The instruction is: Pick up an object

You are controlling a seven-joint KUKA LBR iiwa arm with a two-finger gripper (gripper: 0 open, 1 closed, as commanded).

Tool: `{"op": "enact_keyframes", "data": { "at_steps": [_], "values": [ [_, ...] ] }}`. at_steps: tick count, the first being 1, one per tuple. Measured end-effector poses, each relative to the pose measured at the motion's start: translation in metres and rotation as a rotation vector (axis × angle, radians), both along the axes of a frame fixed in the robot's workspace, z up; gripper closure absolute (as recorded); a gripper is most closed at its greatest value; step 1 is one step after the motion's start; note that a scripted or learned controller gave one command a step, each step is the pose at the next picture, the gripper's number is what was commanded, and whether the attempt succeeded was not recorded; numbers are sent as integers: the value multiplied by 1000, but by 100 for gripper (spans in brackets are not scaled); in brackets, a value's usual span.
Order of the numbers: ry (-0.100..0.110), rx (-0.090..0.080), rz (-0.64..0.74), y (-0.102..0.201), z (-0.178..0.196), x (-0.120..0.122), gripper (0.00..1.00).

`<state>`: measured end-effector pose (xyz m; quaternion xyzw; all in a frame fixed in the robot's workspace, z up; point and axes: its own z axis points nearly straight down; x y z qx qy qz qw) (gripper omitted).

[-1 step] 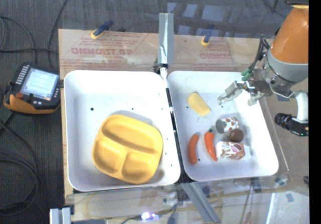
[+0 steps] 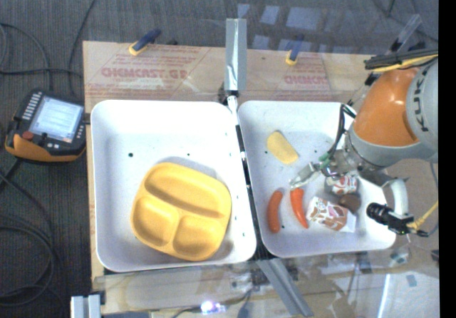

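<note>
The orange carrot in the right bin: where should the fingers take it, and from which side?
Probably across the middle of the carrot, coming straight down from above. It lies flat and runs nearly up-down in the view, so the fingers would close left-right across its narrow width. The sausage lies close on its left and the packet on its right, leaving little room.

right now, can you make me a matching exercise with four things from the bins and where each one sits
Things:
1. yellow divided tray
2. pale yellow block
3. orange sausage-shaped piece
4. printed packet

Places:
A. right bin, far half, towards the divider
B. right bin, near edge, under the arm's wrist
C. left bin, near half
D. right bin, near-left part, beside the carrot-like piece

Pairs: 1-C, 2-A, 3-D, 4-B
</note>
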<state>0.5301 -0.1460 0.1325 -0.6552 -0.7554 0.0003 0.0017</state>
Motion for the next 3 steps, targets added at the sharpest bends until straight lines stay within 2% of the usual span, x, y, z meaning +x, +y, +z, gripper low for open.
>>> {"op": "enact_keyframes", "data": {
  "at_steps": [1, 2, 3],
  "values": [
    [-17, -7, 35, 45, -42, -32, 0],
    [-20, -6, 36, 46, -33, -30, 100],
    [0, -4, -163, 81, 73, 16, 100]
  ]
}}
